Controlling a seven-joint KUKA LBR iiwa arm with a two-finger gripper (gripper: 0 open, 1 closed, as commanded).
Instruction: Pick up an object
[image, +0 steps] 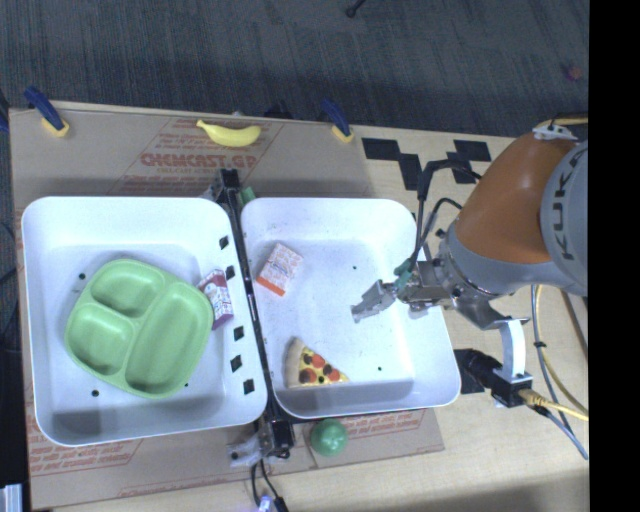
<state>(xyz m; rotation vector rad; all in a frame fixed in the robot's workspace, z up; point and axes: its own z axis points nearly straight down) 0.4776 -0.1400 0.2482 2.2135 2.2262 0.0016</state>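
Observation:
My gripper (368, 305) hangs over the right half of the right bin (400, 215), its fingers slightly apart with nothing between them. A pizza-slice toy (315, 367) lies near that bin's front wall, left and below the gripper. A small orange and white box (279, 268) rests in the bin's left part, well clear of the fingers. In the left bin (40, 300) sits a green divided plate (138, 327), and a small red-and-white packet (217, 294) leans beside it by the divider.
A yellow banana toy (229, 131) lies on the cardboard behind the bins. A green ball (327, 436) sits on the bench in front of the right bin. Blue clamps (46, 111) hold the cardboard's back edge. Cables trail at the right.

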